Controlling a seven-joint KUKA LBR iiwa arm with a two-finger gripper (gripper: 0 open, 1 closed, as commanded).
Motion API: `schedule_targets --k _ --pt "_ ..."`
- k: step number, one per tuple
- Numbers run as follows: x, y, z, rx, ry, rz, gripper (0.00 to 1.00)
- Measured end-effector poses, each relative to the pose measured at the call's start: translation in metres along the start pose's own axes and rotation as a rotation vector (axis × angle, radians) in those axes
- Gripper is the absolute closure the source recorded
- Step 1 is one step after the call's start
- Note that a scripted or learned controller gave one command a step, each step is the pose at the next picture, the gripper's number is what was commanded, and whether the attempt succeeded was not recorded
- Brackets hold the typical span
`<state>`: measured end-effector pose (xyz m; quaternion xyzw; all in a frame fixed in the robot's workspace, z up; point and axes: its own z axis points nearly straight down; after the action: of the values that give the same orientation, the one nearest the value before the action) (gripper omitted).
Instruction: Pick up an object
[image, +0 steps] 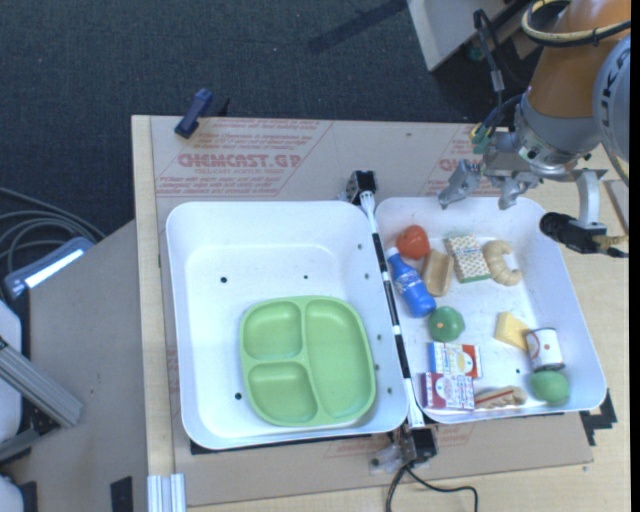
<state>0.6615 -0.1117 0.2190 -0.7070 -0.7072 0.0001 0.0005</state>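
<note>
My gripper (481, 191) hovers over the right bin (583, 330)'s far rim, jaws spread and holding nothing, orange ball (414, 241) and blue bottle (409, 283) below, green tray (306, 359) left.

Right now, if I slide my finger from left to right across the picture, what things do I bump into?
Green divided plate → blue bottle → green ball → croissant → green lime-like fruit at the right bin's near corner.
</note>
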Motion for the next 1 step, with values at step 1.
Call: schedule_targets --k 1 --pt "0.0382 -0.0220 0.0349 0.001 0.000 -0.001 0.00"
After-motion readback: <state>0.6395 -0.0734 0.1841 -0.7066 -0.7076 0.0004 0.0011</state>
